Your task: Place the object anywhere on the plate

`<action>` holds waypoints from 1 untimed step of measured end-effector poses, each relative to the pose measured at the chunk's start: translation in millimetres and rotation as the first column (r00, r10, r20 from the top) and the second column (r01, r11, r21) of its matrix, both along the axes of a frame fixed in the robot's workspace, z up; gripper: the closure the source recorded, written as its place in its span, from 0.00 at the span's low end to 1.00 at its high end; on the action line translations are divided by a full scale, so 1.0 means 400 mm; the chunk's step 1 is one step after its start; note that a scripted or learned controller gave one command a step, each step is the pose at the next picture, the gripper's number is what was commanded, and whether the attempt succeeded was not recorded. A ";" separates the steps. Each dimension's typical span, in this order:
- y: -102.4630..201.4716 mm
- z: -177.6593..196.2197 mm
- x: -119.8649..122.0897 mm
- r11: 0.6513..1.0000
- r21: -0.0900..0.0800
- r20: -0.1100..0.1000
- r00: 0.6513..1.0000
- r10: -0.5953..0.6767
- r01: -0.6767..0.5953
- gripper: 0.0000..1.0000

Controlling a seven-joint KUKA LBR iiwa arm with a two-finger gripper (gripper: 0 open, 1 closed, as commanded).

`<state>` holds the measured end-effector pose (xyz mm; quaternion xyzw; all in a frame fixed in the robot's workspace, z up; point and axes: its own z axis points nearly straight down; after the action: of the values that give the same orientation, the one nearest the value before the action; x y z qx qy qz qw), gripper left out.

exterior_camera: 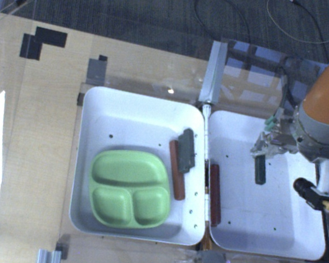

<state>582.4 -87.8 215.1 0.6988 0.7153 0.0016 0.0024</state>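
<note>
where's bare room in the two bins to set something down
Left bin: bare floor along the far wall, above the green plate; its right side is crowded by the brown stick and dark brush. Right bin: open floor in the middle and near half, between the brown stick at its left wall and the claw with its dark object.
</note>
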 end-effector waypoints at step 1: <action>0.134 0.023 -0.100 0.991 0.000 0.001 0.991 0.135 -0.135 1.00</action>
<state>542.5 -34.1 224.2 0.6489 0.7608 0.0022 0.0026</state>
